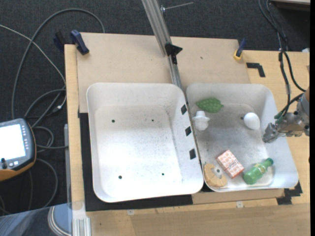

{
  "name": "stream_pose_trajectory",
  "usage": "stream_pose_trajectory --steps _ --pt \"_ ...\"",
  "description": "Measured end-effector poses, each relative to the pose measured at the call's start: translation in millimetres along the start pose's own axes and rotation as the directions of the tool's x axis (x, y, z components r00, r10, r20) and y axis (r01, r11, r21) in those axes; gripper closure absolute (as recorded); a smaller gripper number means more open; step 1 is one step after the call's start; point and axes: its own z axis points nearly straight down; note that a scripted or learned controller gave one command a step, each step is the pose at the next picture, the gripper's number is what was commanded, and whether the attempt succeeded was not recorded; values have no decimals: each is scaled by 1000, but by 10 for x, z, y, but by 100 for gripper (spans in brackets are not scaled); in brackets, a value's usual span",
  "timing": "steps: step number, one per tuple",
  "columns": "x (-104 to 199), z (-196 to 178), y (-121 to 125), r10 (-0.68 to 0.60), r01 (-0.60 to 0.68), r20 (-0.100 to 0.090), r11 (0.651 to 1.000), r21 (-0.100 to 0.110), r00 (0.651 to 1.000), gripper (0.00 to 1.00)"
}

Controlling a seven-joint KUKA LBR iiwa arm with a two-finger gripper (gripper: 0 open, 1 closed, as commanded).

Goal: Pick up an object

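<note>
The right bin (269,98) holds a green leaf-shaped piece (209,104), a small white cup-like piece (200,120), a white ball (251,120), a red patterned box (230,163), a round tan disc (215,175) and a green bottle (257,171) lying on its side. My gripper (270,133) hangs at the bin's right wall, just right of the white ball and above the green bottle. I see nothing held in it.
The left bin (98,102) stands beside the right one. A metal pole (157,23) rises from the back between the bins. Cables (286,58) trail at the right, and a handheld control pendant (15,146) lies at the far left.
</note>
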Motion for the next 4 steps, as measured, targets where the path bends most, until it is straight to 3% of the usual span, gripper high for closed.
stream_pose_trajectory --steps 1,3,4 --pt "-88 -494 65 0 0 0 1000 -1 1000 100" --pt "884 -321 306 -5 5 -6 1000 8 1000 100" --pt "1397 -437 453 -6 6 -5 1000 4 1000 100"
